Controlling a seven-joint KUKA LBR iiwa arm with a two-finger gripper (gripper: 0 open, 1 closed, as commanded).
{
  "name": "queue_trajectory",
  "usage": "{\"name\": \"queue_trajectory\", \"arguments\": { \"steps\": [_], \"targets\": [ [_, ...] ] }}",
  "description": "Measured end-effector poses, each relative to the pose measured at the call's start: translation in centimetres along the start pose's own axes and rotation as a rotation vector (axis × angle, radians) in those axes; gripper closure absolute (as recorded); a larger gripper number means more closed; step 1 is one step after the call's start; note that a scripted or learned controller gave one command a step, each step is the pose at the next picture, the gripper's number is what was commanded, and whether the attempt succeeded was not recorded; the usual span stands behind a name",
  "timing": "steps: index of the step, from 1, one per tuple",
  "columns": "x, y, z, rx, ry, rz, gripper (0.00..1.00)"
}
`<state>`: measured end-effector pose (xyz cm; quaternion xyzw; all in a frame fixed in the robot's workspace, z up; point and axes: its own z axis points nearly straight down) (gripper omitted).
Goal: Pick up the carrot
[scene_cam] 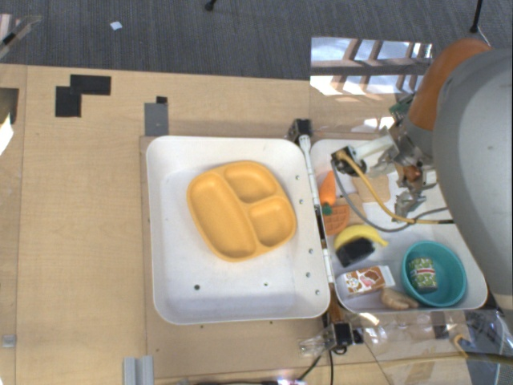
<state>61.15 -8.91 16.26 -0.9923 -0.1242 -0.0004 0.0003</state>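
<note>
Noted crowding nearest the camera in the right bin (365, 301): a teal bowl (434, 273), a small printed box (368, 280) and a beige lump (396, 299) packed close together. Just beyond, found a banana (362, 235) touching a black object (353, 252).

Located the carrot (328, 189) further back, pressed against that bin's left wall, with an orange netted item (341, 215) just beside it. Judged a clean grasp unlikely there: little room on the wall side, so probably a glancing contact, or a closure on the netted item instead.

Placed the gripper (407, 195) over the same bin, apart from the carrot and to its right, holding nothing visible. Could not tell whether open or closed. Flagged a yellow cable (375, 201) looping between gripper and carrot as a possible snag on any sideways approach.

Beside all this, saw the left bin (232, 291) holding a yellow divided plate (240, 208). Under both, made out a pale wooden bench (72, 239) with black markers (82, 94) toward its far edge. Beyond it, dark grey carpet (160, 14).
</note>
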Motion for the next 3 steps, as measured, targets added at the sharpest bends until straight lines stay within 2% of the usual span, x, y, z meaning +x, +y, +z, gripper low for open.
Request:
{"name": "queue_trajectory", "arguments": {
  "steps": [1,2,3],
  "targets": [
    [2.3,-4.5,-2.3,0.003,0.004,0.035,0.00],
    [4.1,-3.6,-2.2,0.001,0.003,0.027,0.00],
    [-1.2,-6.3,-2.2,0.003,-0.001,0.041,0.00]
  ]
}}
